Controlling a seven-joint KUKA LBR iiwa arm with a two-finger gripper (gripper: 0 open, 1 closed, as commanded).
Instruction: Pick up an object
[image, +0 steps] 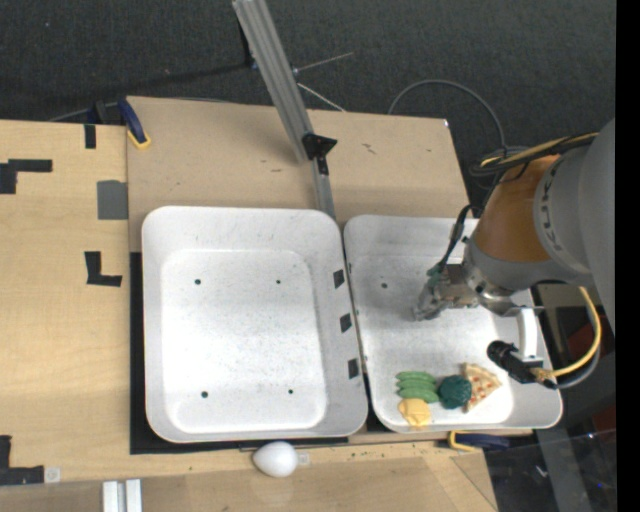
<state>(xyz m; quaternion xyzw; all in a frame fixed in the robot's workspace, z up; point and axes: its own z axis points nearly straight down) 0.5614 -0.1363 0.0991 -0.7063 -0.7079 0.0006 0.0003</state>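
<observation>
Grey two-finger pincer (428, 308), finger state impossible to tell, poised over right white bin (400, 250), with green, yellow and tan toy cluster (445, 390) near, at five o'clock.

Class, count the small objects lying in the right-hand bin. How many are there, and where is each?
4, clustered near the front edge: a green piece, a yellow piece below it, a dark green lump beside them, and a pizza-slice toy rightmost. The arm may hide others.
</observation>
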